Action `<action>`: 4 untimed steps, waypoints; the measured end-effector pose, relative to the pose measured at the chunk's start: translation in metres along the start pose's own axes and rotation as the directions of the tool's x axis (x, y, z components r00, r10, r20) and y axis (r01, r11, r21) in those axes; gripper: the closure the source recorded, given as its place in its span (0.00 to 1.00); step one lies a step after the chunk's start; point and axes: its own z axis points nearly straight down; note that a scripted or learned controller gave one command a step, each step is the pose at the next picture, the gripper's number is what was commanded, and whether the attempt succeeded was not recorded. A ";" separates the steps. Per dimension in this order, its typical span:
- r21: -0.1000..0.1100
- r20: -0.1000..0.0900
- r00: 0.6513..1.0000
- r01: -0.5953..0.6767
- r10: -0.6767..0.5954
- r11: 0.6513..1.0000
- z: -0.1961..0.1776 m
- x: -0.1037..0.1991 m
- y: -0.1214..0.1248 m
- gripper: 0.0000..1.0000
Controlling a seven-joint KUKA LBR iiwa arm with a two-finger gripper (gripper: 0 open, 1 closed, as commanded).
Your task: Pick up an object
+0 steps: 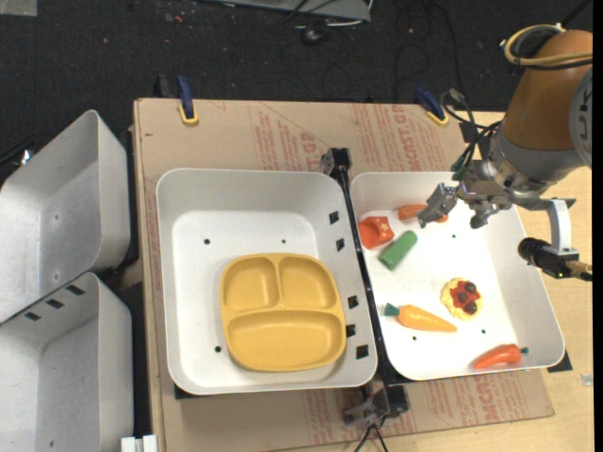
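Note:
My gripper (459,213) hangs over the far part of the right bin (537,299), open, with nothing between its fingers. Just left of its left finger lies a small orange piece (411,212). Further left are a red pepper chunk (375,231) and a green cylinder (398,250). Nearer the front lie a carrot (420,318), a round yellow tart with red topping (462,297) and a red chili (497,356).
The left bin (188,252) holds a yellow divided plate (283,311). A black divider (356,252) runs between the bins. Two spare white bins (57,252) stand off the bench at the left. The arm (551,102) comes in from the upper right.

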 end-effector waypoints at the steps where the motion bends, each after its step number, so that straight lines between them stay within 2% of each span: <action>1: -0.012 0.002 1.000 0.002 -0.002 1.000 -0.007 0.000 0.003 0.00; 2: -0.008 0.001 1.000 0.001 -0.001 1.000 0.057 0.002 0.003 0.00; 3: -0.009 0.002 1.000 0.000 0.000 1.000 0.103 -0.005 0.002 0.00; 4: -0.016 0.001 1.000 0.000 0.000 1.000 0.125 -0.005 0.005 0.00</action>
